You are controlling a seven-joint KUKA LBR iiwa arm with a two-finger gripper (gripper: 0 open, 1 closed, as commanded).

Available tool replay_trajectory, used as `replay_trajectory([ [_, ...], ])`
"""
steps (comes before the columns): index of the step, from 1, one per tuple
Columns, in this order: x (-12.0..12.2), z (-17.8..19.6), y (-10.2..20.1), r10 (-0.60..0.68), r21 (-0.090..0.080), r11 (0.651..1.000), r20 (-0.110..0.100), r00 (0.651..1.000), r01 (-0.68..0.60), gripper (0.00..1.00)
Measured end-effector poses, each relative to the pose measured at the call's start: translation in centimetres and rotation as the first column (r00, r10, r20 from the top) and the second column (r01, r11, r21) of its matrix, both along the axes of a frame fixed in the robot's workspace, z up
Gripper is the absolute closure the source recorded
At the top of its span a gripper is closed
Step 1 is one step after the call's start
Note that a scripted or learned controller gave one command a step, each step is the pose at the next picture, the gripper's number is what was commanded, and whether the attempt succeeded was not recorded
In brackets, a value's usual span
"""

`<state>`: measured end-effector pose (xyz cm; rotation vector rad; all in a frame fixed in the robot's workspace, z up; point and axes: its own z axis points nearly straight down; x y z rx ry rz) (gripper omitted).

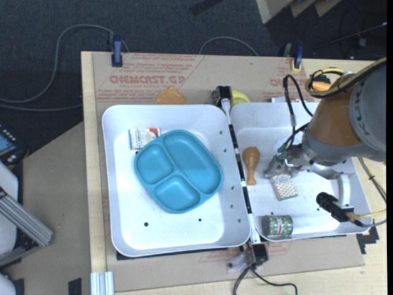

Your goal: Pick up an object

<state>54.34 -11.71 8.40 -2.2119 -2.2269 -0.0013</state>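
Gripper poised over patterned packet in right bin

Gripper (281, 163) of the KUKA arm (344, 118) hangs low in the right bin (264, 118), its tip at the upper-left edge of a small speckled packet (284, 187) lying flat on the bin floor. The packet sits just below and slightly right of the tip in the camera view, so close that contact cannot be ruled in or out. How far the gripper is open cannot be told from this angle, and nothing is visibly held.

A tan drumstick-shaped toy (250, 162) lies just left of the tip, its long axis running up and down the frame beside the divider between the bins. A green can (277, 226) rests on its side near the bin's front edge. The arm reaches in from the right, wrist bent down and orange band facing the camera. A blue divided plate (178, 171) and a small carton (143, 137) occupy the left bin (123, 214).
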Motion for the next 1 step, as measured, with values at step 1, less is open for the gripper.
replay_trajectory([
  [1, 3.04, 10.76, 7.82, 0.004, -0.001, 1.0, 0.015, 1.0, -0.004, 1.0],
])
